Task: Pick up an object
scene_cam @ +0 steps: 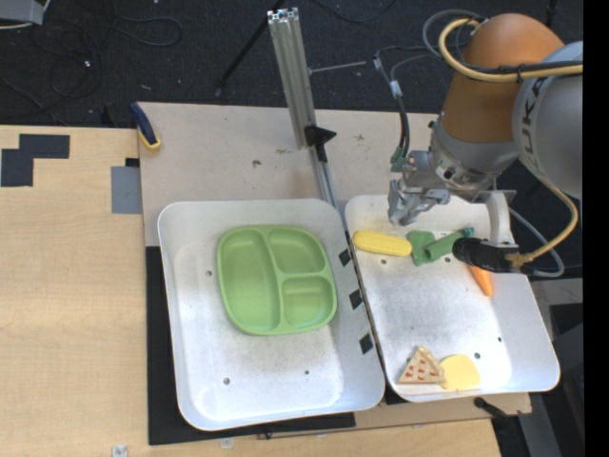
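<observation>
My gripper (407,212) hangs over the far left part of the right bin (447,303), just above and behind a yellow corn cob (382,245). Nothing shows between its fingers. A green toy piece (440,247) lies right of the corn, and an orange carrot (481,279) lies further right. At the bin's near edge sit a pizza slice (420,368) and a yellow wedge (461,373).
The left bin (190,350) holds a green divided plate (277,279). An upright aluminium post (294,74) stands behind the bins. Black clips sit on the seam between the two bins. Bare bin floor lies in the middle of the right bin.
</observation>
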`<state>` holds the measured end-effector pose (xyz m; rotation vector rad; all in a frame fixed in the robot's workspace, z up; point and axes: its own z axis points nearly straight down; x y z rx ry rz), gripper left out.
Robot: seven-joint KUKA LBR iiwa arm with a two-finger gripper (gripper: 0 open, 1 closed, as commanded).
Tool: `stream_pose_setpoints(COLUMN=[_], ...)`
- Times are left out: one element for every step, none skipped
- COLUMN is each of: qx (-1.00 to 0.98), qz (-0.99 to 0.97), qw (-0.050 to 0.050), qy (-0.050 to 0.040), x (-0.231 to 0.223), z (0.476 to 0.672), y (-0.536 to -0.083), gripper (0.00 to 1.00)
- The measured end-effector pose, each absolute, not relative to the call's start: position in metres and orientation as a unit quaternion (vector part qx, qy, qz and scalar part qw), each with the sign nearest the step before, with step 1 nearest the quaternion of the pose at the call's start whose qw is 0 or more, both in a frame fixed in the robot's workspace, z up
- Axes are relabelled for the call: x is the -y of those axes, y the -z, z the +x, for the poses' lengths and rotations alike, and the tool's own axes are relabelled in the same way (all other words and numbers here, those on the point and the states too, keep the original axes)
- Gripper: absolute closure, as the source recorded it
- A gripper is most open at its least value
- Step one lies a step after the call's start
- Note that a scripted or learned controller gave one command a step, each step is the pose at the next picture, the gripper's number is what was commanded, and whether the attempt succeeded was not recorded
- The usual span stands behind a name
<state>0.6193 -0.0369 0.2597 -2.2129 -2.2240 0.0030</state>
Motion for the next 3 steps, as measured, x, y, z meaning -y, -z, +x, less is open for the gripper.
stream_pose_setpoints(qx=[0.708,0.709,0.709], qz=[-0.706,-0.706,-0.706], qw=[0.002,0.002,0.002], qy=[-0.0013,-0.0015,-0.0023], x=[-0.004,-0.048,-0.097], z=[0.615,0.608,0.606], y=[-0.247,-0.233,-0.220], gripper=[1.00,1.00,1.00])
